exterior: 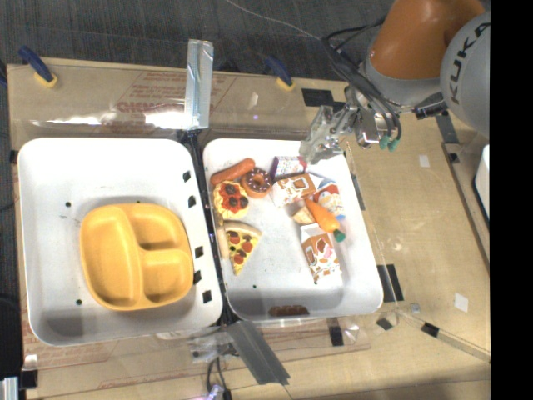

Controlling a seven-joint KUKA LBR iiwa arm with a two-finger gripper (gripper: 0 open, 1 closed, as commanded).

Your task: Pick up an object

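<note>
Toy food (275, 211) lies clustered in the upper half of the right bin (358, 294), within the arm's reach. Above that bin's top-right rim hangs the gripper (321, 144), likely lining up a descent; its grip state is unclear.

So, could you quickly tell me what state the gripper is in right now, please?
Gripper: above the top edge of the right bin, nothing visibly held; open or shut cannot be told.
</note>
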